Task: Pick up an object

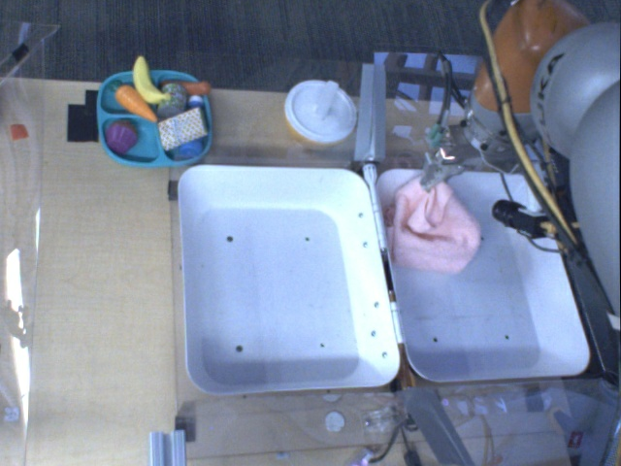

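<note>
Pink cloth hangs bunched from your claw, whose fingers are pinched together on its top corner; the rest of the cloth slumps below the claw onto the floor of the right bin, against that bin's left wall. Left of the claw you have the left bin, its white floor bare. Up and to the left of the claw a white lidded cup stands on the pale wooden bench. Much farther left sits a blue tray of toy food. Beyond the bench, dark carpet.
</note>
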Robot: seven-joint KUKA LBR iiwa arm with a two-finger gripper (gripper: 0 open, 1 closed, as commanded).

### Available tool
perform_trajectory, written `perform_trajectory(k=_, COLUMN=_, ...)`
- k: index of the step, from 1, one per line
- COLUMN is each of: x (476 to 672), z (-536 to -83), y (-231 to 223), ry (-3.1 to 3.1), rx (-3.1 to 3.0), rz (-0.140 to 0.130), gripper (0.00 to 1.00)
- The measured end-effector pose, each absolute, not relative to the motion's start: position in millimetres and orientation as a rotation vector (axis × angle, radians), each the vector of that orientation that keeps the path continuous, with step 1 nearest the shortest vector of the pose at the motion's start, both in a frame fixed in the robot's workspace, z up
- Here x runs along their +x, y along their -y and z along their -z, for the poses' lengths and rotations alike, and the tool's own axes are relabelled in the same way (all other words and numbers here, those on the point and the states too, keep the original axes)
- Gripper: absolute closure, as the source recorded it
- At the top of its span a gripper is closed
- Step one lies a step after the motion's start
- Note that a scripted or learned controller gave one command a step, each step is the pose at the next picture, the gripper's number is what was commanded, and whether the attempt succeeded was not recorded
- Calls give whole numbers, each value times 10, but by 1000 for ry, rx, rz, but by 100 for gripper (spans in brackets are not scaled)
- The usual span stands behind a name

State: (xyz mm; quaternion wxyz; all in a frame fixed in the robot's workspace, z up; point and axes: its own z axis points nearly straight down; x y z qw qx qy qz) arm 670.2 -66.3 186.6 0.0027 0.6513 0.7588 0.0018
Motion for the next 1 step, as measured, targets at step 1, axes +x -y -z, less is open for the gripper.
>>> perform_trajectory(k=1, x=6700, z=-1863, y=670, ry=-2379, rx=2044, rz=-4, gripper=0)
